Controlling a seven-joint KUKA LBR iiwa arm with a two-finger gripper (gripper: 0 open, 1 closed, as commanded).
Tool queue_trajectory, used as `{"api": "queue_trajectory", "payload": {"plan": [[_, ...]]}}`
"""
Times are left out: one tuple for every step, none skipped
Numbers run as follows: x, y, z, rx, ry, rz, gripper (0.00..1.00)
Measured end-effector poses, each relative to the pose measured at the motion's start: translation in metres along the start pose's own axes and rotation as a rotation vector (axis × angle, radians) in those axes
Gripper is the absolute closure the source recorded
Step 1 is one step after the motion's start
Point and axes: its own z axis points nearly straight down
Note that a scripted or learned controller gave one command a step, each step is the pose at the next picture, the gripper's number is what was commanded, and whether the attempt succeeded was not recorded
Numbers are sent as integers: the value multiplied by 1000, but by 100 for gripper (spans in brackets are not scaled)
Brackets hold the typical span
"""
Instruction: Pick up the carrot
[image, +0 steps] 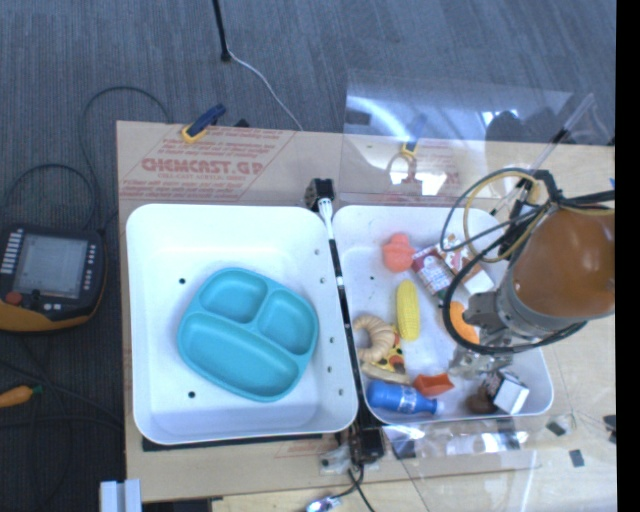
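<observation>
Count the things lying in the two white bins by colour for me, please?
Blue: 2, the divided plate and a bottle
Yellow: 1, the corn cob
Orange or pink: 2, a ball and the carrot
Red: 1, a small block
Tan: 1, a pastry
Total: 7

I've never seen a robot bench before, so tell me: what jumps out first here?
The big blue divided plate lies alone in the left white bin. The right bin holds a jumble of toy food, among it a yellow corn cob, a pinkish-orange ball and a blue bottle. Over that bin's right side hangs the robot arm, orange-banded and looped with cables.
</observation>
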Motion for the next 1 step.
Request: {"api": "queue_trajectory", "payload": {"plan": [[-14, 8, 8, -6, 21, -219, 100]]}}
